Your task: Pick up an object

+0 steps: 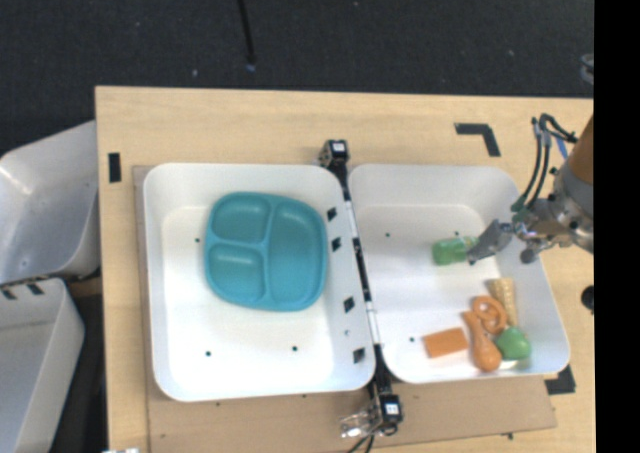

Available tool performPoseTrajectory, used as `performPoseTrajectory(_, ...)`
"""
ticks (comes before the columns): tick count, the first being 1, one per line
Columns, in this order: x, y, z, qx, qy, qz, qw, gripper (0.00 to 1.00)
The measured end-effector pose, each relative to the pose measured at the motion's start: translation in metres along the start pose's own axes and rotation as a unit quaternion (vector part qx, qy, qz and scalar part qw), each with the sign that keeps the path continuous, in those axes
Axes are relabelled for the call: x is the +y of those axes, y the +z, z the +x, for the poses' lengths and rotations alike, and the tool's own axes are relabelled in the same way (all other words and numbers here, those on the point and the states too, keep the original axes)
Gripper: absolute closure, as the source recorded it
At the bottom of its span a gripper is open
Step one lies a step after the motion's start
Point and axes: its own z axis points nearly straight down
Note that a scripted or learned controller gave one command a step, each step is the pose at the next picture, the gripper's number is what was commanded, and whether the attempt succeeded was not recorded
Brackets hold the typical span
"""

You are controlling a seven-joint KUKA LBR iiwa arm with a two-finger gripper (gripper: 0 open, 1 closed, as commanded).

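Gripper [497, 239] in right bin [420, 186], one finger touching green block [450, 251]; jaw state unclear, cannot tell. Block near bin centre, left of gripper. Risk: finger nudges block aside, jaws close on nothing

The arm [578, 166] comes in from the right edge of the bench, with its orange band just at the border of the camera view. The wrist, with dark cables looping above it, hangs over the right rim of the right bin. The gripper [492, 239] points to the left, low over the bin's right half. Its grey finger [489, 238] slants downward.
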Motion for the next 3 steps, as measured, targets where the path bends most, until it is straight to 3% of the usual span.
performPoseTrajectory(1, 0.003, -0.007, 0.000, -0.002, -0.002, -0.006, 1.0000, 0.00)
performPoseTrajectory(3, 0.000, 0.111, -0.005, -0.002, 0.000, -0.005, 1.0000, 0.00)
